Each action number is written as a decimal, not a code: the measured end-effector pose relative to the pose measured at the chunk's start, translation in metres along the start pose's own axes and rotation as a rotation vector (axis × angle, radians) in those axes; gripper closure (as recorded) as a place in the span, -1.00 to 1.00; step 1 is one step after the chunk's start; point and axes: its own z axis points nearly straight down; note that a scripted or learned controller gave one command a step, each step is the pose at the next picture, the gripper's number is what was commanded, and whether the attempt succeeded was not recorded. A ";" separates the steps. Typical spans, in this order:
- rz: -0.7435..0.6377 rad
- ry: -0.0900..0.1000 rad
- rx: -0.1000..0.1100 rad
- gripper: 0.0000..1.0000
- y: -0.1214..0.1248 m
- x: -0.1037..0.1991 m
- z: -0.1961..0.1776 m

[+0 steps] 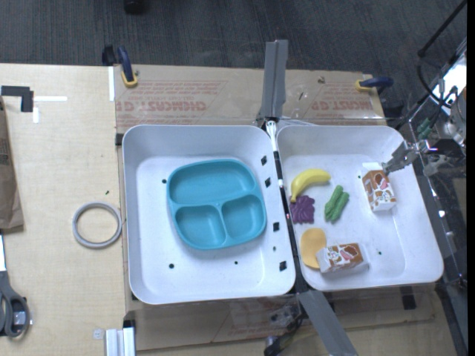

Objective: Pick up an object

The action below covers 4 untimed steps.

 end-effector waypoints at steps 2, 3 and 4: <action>-0.003 -0.001 0.002 -1.00 0.000 0.000 -0.008; 0.007 -0.001 -0.003 -1.00 0.017 -0.027 -0.006; -0.041 0.001 -0.001 -1.00 -0.062 -0.020 0.077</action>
